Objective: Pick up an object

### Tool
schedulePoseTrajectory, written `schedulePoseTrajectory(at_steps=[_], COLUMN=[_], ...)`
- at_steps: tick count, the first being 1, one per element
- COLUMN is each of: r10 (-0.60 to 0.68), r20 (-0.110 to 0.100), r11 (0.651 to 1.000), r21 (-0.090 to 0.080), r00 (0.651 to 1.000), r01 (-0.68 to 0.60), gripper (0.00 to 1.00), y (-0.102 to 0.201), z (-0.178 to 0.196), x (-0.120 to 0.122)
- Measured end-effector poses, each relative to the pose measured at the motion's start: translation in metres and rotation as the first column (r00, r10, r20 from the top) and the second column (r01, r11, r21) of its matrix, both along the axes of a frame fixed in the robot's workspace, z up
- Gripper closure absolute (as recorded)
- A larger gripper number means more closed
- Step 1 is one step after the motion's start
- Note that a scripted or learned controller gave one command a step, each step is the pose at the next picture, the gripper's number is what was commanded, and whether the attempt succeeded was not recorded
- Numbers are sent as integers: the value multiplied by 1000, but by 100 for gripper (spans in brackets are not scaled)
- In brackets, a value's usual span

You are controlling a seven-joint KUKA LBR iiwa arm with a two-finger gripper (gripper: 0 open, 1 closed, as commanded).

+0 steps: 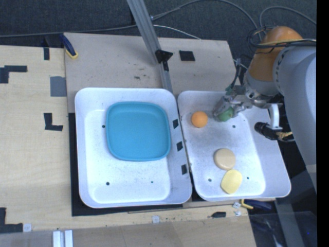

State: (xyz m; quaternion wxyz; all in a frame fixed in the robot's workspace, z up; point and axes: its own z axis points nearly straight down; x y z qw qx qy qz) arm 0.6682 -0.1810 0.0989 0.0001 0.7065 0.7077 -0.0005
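The right bin holds several small objects. An orange ball lies near its far left corner. A small green object sits just right of the ball, at the far side of the bin. My gripper is low over that green object and partly covers it, and I cannot make out whether it has hold of it. Nearer the front lie a beige round piece and a yellow piece, close together.
A blue square plate fills much of the left bin. A slanted metal pole rises behind the bins. The grey arm with its orange band hangs over the right bin's far right corner.
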Motion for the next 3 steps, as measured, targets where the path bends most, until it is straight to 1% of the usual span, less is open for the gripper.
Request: schedulePoseTrajectory(at_steps=[1, 2, 3], r10=[-1, -1, -1], r20=[5, 3, 1], r11=[1000, 1000, 1000], r21=[0, 0, 1], r00=[1000, 1000, 1000], r01=[1, 1, 1], gripper=[100, 100, 100], y=[-6, -4, -3], z=[59, 106, 122], x=[-4, 5, 6])
